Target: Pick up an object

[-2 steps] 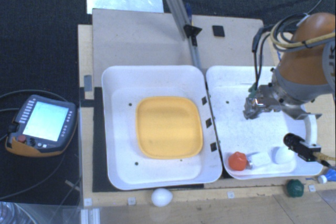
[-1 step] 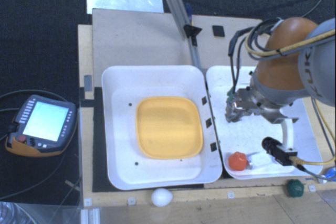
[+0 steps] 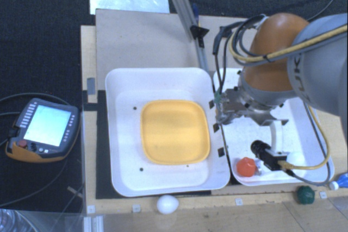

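Over the wall between the two bins, the gripper [image 3: 227, 110] hangs low, and you cannot tell whether it is open or closed.
You have one orange object [image 3: 246, 167], roundish with no readable long axis, in the near-left corner of the right bin [image 3: 299, 133], apart from the gripper. One yellow plate [image 3: 175, 131] lies flat in the left bin [image 3: 122, 117]. One white ball [image 3: 167, 204] and one green ball [image 3: 305, 194] sit outside, near side. The arm reaches in from the right, wrist above the right bin.

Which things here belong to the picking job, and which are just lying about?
Job: yellow square plastic plate in left bin; small orange-red ball in right bin.
Lying about, outside bins: white egg-shaped object; dark green ball; grey control pendant.
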Robot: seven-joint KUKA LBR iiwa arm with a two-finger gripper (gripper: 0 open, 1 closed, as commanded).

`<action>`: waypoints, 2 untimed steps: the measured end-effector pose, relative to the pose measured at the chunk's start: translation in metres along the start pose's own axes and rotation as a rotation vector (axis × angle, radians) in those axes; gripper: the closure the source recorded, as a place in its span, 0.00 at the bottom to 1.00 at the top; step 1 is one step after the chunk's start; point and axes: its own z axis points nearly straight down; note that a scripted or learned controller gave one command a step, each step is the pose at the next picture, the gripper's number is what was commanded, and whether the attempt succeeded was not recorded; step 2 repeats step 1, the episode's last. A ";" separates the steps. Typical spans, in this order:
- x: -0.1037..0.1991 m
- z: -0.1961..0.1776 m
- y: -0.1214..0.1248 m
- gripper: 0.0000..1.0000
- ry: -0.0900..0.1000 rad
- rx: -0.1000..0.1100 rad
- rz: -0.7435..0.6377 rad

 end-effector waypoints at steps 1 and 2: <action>0.054 0.017 0.001 1.00 0.000 0.002 0.001; 0.054 0.017 0.001 1.00 0.000 0.002 0.001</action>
